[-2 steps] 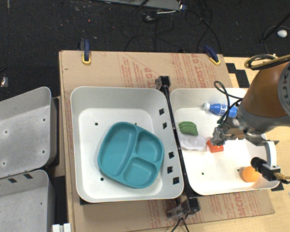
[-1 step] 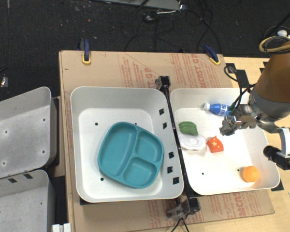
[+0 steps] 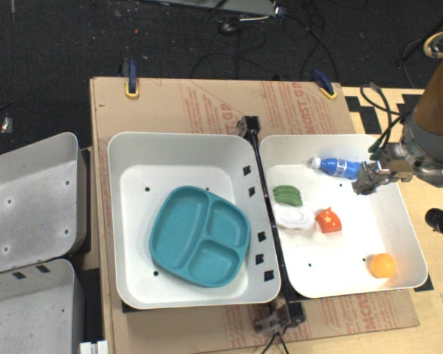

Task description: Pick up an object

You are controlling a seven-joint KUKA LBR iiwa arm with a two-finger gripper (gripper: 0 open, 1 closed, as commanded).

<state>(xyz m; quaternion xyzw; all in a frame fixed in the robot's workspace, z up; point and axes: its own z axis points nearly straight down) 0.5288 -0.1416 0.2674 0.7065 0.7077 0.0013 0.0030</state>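
In the right bin [image 3: 399,220] lie a blue bottle with a white cap [image 3: 334,167], a green leafy piece [image 3: 287,195], a white object [image 3: 294,217], a red strawberry-like toy [image 3: 328,220] and an orange ball [image 3: 382,265]. My gripper [image 3: 368,180] hangs over the bin's upper right part, just right of the blue bottle's end. Nothing shows between its tips.
The left bin [image 3: 133,161] holds a teal divided plate [image 3: 199,236]. A black divider [image 3: 264,212] runs between the bins. Grey trays [image 3: 29,198] lie at the far left. Cables [image 3: 387,116] trail near the arm.
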